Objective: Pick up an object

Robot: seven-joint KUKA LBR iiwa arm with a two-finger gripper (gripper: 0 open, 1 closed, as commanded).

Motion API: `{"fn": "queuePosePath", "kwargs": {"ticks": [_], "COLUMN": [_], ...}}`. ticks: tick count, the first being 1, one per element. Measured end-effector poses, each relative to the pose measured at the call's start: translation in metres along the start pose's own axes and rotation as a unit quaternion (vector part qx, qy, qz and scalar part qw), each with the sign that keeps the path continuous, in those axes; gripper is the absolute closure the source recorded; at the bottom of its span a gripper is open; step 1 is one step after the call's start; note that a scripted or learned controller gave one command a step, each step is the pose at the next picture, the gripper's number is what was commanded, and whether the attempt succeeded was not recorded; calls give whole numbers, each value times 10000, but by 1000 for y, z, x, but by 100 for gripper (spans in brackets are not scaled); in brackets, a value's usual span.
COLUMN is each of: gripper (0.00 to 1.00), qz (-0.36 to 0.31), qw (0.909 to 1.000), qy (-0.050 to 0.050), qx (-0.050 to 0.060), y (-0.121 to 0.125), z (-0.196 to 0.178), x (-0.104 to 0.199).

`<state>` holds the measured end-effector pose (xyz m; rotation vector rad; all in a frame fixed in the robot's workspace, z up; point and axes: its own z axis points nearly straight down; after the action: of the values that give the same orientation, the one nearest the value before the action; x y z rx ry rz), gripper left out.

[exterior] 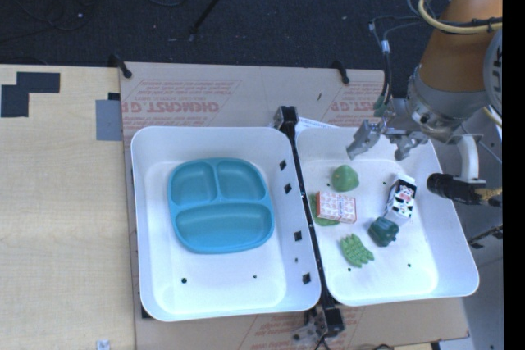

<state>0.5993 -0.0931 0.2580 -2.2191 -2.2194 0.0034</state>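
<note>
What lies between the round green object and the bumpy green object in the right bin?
In the camera view, a small pink patterned card lies between the round green object and the bumpy green object.

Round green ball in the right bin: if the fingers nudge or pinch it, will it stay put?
The green ball looks rounded, so it would probably roll when nudged. It lies apart from the pink card, with little beside it to stop it. Its small, smooth-looking form suggests an off-centre pinch by the gripper may squirt it out.
</note>
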Motion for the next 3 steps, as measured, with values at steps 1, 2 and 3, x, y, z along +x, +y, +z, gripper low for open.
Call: {"fn": "queuePosePath", "kwargs": {"ticks": [1, 2, 3], "gripper": [100, 100, 100], "qz": [-4, -33, -19], "qw": [10000, 9999, 10000], "qy": [0, -4, 2], "qx": [7, -106, 27], "y": [0, 13, -26], "z": [-10, -179, -121], "x": [0, 52, 96]}}
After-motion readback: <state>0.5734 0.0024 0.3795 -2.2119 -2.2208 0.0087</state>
